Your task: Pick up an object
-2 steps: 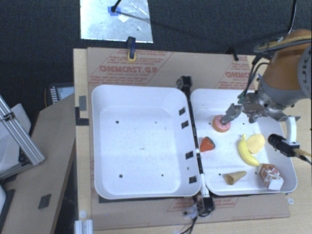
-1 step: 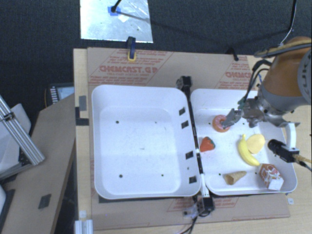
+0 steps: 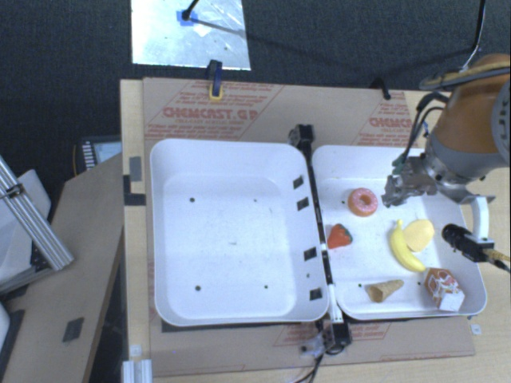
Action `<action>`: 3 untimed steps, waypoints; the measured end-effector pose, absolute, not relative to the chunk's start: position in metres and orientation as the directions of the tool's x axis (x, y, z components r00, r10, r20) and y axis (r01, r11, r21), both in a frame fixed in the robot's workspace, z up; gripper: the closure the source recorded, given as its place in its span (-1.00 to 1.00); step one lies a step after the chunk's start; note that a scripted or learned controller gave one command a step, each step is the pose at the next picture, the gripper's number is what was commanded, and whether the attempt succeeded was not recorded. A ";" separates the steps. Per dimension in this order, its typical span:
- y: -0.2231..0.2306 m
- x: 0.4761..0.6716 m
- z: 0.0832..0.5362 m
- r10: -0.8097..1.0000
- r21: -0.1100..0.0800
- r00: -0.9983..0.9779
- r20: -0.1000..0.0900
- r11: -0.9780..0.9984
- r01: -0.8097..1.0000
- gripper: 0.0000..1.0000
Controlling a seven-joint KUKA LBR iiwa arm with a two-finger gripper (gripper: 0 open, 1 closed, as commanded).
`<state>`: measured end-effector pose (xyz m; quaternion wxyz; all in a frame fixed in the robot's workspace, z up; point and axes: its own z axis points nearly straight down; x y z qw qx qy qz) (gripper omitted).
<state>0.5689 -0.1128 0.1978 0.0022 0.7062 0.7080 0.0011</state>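
The right bin [image 3: 335,159] holds a pink-frosted doughnut [image 3: 363,202], a red strawberry [image 3: 340,236], a yellow banana [image 3: 404,250], a pale yellow lemon [image 3: 420,234], a tan ice-cream cone [image 3: 384,290] and a small red-and-white carton [image 3: 443,286]. My gripper [image 3: 395,191] hangs over the right bin's upper part, just right of the doughnut and above the lemon. Nothing shows between its fingers.
The left bin [image 3: 164,214] sits beside the right one, joined along a black-clipped middle divider [image 3: 315,222]. Both rest on a cardboard sheet [image 3: 207,110]. A shiny metal plate [image 3: 190,22] lies beyond the bench, and an aluminium rail [image 3: 32,222] stands at the left.
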 end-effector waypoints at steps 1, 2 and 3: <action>-0.156 0.544 0.182 1.000 -0.001 0.003 -0.002 -0.003 1.000 1.00; -0.153 0.545 0.183 1.000 0.001 -0.001 -0.001 0.001 1.000 -1.00; -0.198 0.582 0.079 1.000 0.000 0.000 -0.002 0.000 1.000 -1.00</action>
